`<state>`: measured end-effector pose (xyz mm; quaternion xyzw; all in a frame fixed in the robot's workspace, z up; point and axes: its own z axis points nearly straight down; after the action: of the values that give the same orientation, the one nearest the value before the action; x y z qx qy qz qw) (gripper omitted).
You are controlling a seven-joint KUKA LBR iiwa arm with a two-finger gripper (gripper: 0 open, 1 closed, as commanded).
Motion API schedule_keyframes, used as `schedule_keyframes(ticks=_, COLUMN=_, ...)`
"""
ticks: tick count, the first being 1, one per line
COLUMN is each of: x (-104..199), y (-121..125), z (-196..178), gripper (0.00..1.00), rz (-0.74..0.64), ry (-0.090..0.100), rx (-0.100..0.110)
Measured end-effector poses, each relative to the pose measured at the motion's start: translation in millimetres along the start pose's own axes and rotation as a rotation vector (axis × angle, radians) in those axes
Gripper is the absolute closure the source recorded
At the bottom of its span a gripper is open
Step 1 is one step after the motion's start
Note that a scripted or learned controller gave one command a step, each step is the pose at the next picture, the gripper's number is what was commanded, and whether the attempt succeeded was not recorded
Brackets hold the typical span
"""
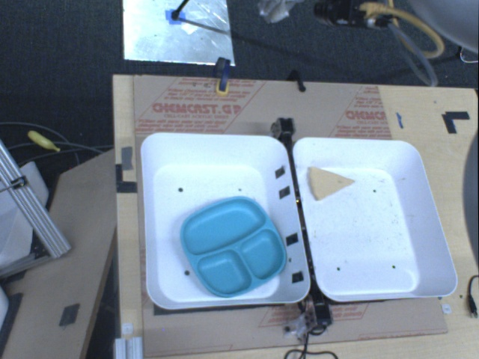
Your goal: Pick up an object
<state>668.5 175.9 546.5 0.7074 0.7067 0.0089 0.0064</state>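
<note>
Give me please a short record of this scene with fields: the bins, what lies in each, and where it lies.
left bin: holds a blue divided tray
tray position: front right part of the left bin, lying flat, turned at a slant
tray compartments: three, one large and two smaller
right bin: holds a tan wedge-shaped piece
wedge position: back left corner of the right bin, near the divide between bins
bins: white, shallow, side by side on a brown board
</note>
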Motion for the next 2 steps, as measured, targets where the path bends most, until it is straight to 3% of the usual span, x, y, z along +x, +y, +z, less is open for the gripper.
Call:
schedule_keyframes(ticks=1, x=62, y=-3, z=73, gripper=1.00, rz=-0.010, ry=-0.002, rx=0.026)
schedule_keyframes(ticks=2, x=58, y=-1, z=7, gripper=1.00, rz=-0.006, ry=-0.001, rx=0.013)
